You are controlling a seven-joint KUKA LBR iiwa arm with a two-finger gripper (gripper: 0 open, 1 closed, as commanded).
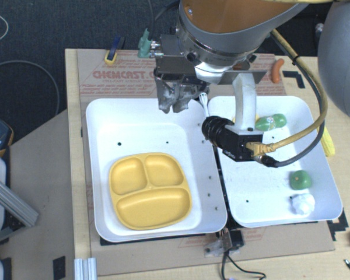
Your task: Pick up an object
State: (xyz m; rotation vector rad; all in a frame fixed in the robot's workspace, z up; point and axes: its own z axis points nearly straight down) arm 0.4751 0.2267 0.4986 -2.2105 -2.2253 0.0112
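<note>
Overhead view of the bench at the moment of approach. The grey arm with its orange band entered from the right and carried the two-finger gripper (176,100) over the far edge of the left shallow white bin (99,156), near the wall shared with the right shallow white bin (326,174). The jaws pointed downward with nothing visible between them; whether they stood wide or narrow could not be told from this angle. The left bin contained a yellow plastic divided plate with three compartments (150,189), lying flat toward the near side, well apart from the gripper. The right bin contained a green-and-white rounded object (271,122) near its far side, a small green ball-like object (300,180) and a white crumpled object (303,203) near its right wall; these are the candidates for picking. A black cylindrical fitting with a tan hose (230,139) hung over the divider. No object was yet grasped; the gripper's position probably reflected a descent onto bare bin floor.
</note>
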